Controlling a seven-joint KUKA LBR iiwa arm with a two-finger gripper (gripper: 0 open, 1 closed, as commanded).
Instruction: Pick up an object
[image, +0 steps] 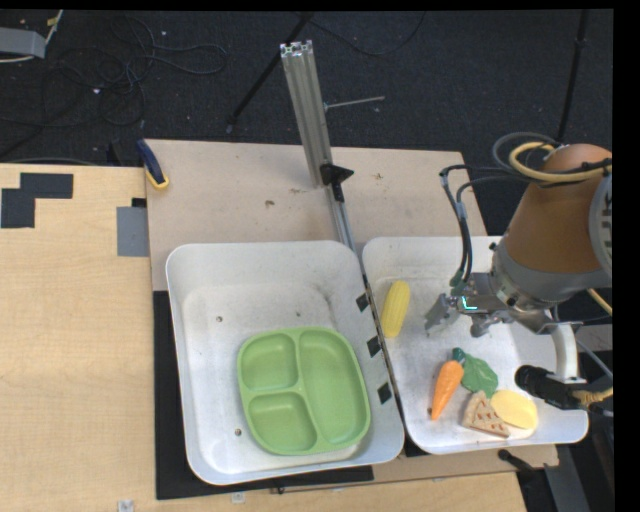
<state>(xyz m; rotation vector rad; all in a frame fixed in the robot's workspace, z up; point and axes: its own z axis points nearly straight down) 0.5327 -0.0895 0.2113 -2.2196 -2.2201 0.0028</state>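
Inspection from beside the counter (250, 190): 2 white bins sit side by side. The left bin (200, 300) carries 1 green tray (300, 390) with 3 compartments, lying toward the near right part of the bin. The right bin (420, 265) carries 4 toy foods: a corn (395, 307) at the left side, a carrot (446, 386) with a green top nearer the middle, a cheese wedge (485, 415) and a pale yellow piece (515, 408) at the near edge, those 2 touching.

The arm (560, 225) reaches in from the right. Its hand (458, 312) hangs over the middle of the right bin, between the corn and the carrot, just above the carrot's green top. Whether the hand stands apart or together cannot be told from here; dark parts and cabling blur it. Nothing is seen between them.

Judgement: the step in hand is the approach, with no grasp made. The carrot and the corn are the nearest candidates. The next move calls for centring over 1 of them, turning the hand across its narrow width, descending to the bin floor and closing. The carrot lies close to the cheese wedge, so a sloppy descent risks nudging both.
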